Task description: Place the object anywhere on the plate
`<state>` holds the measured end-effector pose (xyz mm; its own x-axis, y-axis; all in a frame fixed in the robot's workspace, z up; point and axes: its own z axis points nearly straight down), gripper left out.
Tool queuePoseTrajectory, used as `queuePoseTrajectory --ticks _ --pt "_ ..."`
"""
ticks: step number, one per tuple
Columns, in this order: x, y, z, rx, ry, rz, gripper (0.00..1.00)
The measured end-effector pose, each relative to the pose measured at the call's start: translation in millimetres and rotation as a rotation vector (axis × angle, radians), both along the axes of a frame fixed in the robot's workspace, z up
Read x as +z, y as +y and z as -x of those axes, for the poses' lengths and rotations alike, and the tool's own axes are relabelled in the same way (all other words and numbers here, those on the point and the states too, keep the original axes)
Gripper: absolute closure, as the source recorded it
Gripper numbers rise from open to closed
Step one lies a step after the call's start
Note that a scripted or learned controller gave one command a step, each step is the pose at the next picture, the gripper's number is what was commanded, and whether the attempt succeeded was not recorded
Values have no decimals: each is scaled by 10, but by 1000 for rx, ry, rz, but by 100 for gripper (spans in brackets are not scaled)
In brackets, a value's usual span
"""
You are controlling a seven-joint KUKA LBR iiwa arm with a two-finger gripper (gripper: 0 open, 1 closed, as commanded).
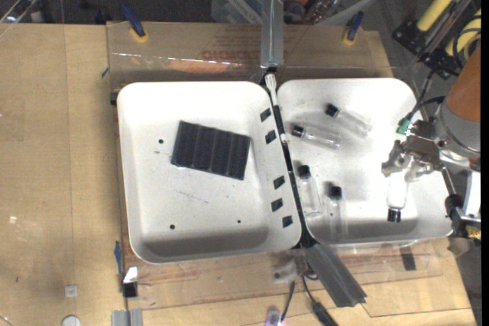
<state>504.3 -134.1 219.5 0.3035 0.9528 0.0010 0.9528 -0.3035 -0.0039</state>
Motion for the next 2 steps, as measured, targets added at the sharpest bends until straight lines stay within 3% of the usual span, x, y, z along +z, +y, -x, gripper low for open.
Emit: queuePoseTrajectory --ticks 1,2 --pt "539 271 2 -253 -1 3 100" --pt "1521 637 29 -592 -1 5 100"
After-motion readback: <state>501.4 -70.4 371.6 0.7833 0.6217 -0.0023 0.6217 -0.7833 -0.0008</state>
